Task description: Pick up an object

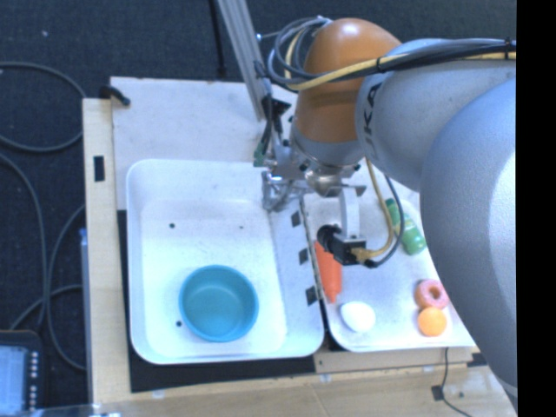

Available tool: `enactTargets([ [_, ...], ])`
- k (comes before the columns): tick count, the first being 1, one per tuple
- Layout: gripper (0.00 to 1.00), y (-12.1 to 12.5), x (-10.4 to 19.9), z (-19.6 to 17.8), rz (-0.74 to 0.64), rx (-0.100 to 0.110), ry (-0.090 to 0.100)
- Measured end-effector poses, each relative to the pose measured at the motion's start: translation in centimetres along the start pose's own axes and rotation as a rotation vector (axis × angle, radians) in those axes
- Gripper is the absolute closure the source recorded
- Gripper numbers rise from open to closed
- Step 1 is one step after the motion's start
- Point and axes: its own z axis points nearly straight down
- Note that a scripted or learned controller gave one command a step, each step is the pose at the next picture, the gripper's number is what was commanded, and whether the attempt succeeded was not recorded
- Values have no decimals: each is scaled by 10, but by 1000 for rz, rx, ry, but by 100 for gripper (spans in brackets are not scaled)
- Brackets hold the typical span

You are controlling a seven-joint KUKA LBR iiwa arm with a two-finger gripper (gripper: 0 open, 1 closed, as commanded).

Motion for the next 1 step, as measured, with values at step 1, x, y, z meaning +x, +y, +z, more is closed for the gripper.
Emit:
enactTargets([
  [1, 0, -1, -4, 1, 5, 3, -2],
])
